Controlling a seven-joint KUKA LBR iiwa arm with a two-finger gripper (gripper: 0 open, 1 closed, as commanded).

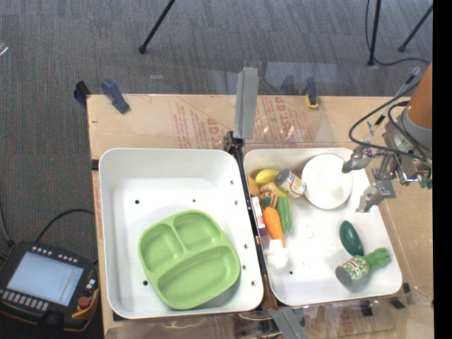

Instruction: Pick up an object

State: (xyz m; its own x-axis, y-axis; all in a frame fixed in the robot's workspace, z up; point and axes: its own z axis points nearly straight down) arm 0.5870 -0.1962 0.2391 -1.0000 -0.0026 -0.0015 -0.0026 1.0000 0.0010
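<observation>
The grey two-finger gripper hangs over the right white bin, near its right wall. Its fingers are spread apart with nothing between them. Just left sits a round white plate. Nearer lies a dark green egg-shaped toy. A light green plastic tray with three parts rests in the left white bin.

Teach pendant on carpet; tripod legs behind bench.

Lime-green divided tray; white bins; orange carrot, yellow banana, dark green egg-shaped object below the gripper.
</observation>
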